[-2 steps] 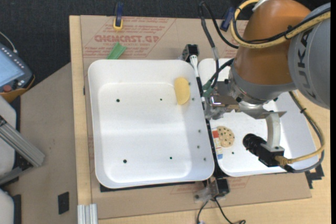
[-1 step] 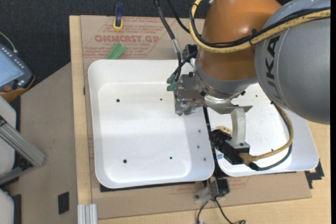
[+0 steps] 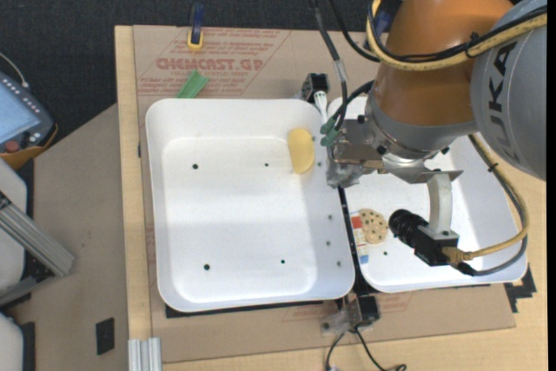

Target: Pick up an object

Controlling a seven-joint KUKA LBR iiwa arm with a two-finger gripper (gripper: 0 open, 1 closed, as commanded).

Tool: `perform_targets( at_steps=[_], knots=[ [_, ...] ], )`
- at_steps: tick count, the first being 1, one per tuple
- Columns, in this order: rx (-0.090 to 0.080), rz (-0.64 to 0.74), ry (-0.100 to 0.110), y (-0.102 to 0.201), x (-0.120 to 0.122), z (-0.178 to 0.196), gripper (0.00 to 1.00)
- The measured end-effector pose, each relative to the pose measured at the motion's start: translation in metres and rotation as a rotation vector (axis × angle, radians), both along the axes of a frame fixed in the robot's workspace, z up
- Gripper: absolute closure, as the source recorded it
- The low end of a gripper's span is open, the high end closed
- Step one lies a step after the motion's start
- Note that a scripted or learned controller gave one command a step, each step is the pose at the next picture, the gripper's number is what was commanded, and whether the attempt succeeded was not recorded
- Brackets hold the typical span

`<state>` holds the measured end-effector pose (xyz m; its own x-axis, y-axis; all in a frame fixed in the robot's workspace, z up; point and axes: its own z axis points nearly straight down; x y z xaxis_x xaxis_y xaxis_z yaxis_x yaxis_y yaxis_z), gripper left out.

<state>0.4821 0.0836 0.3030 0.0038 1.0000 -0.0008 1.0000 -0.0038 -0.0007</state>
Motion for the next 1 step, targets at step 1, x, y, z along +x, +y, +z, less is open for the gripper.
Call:
perform_targets(
  at_steps=[1],
  knots=[
    [0.004,0.007,-0.012,0.0169,-0.002,0.0929,1.0]
  ],
)
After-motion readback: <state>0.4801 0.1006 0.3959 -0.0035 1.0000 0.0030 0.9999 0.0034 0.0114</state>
